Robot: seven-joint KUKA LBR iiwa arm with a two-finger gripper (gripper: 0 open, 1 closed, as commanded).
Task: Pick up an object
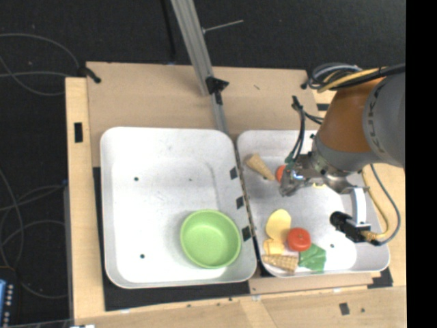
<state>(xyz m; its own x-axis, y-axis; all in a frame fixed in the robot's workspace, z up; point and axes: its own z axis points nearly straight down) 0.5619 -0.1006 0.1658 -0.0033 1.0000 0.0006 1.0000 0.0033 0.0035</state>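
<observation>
A green bowl [210, 238] is sitting in the left bin [150, 176], while toy foods [292, 248] are crowding the right bin's [345, 251] near corner below the gripper [292, 178], its grip impossible to tell.

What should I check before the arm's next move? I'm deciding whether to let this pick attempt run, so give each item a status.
1. Tool over the right bin: ok.
2. Tool near a target: ok, it sits beside the tan piece, with something orange at its tip.
3. Object secured in the tool: cannot tell, the wrist hides it.
4. Other items clear of the tool: ok, the yellow piece, red piece, green piece and waffle cone lie clustered at the bin's near edge.
5. Left bin contents undisturbed: ok, the green bowl sits upright.
</observation>
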